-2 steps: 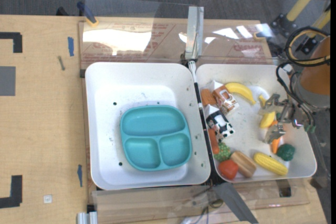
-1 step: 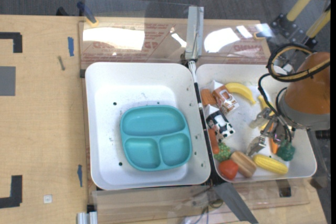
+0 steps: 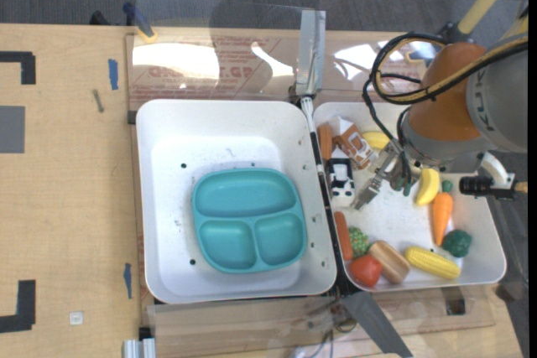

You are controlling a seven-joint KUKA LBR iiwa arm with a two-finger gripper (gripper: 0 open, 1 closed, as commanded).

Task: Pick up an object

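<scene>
So the arm's jaws hang low in the right bin, over bare floor just right of the black-and-white toy. Whether they're apart or together can't be told from up here, and nothing shows between them. Pickable stuff sits all around: banana and carrot to the right, corn, hot dog and tomato near. The best bet is probably a straight drop onto one lone item, centered. Room's tight by the divider wall on the left; the open white patch in the middle is the safest lane. The left bin holds a teal tray.
</scene>
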